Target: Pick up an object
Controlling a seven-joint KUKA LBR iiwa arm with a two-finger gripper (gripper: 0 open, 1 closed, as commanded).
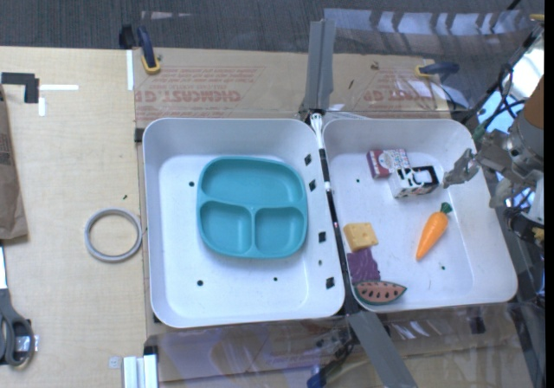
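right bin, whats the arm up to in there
The gripper is low over the right bin, beside a small black-and-white carton near the back. Nothing shows between its fingers. A toy carrot, cracker and watermelon slice lie untouched; a teal divided plate sits in the left bin.

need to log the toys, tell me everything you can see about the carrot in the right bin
The carrot looks like a plastic toy: a smooth orange cone with a small green stub at its upper end. It lies flat on the floor of the right bin, tilted so the green top points up and right and the tip down and left. Nothing touches it. The small box lies above it, the gripper close by.
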